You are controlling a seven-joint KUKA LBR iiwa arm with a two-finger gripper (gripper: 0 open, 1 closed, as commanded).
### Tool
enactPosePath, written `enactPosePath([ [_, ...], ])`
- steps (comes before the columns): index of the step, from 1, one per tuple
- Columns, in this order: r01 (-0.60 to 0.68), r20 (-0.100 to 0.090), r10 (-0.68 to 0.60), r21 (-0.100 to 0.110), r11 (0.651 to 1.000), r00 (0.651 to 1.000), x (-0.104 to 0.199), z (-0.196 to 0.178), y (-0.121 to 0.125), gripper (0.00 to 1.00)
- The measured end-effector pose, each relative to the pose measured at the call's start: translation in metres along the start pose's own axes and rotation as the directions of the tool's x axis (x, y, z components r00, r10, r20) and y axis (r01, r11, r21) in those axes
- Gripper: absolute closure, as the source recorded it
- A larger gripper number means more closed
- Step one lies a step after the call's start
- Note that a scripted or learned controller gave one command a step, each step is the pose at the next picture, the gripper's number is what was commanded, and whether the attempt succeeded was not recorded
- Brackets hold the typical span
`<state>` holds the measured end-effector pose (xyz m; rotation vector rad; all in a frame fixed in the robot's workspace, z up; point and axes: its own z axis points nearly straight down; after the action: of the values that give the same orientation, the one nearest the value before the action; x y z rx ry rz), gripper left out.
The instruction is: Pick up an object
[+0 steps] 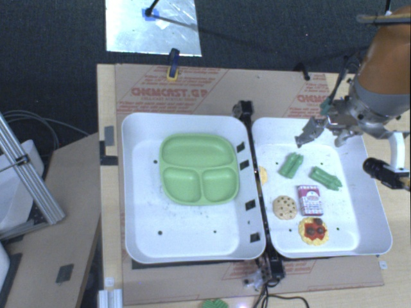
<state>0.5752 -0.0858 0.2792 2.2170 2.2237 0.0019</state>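
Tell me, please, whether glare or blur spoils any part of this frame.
In the camera view the foil sheet glares, washed out near its middle; the tool and arm look slightly soft; the green tray and toy pizza are evenly lit and sharp enough.

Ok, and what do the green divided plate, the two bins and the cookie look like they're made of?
The green divided plate looks like moulded plastic, matte to satin: uniform colour, rounded compartment walls. The left bin and right bin look like thin formed white plastic with soft rolled rims, slightly glossy. The cookie is probably toy plastic or rubber, given its even tan face with dark spots; too small to be sure.
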Motion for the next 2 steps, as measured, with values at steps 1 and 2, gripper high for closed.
enactPosePath([
  [1, -0.006, 0.0, 0.006, 0.007, 1.0, 1.0, -0.044, 0.083, -0.023, 0.0],
  [2, -0.003, 0.002, 0.003, 0.0, 1.0, 1.0, -0.067, 0.13, 0.012, 0.0],
])
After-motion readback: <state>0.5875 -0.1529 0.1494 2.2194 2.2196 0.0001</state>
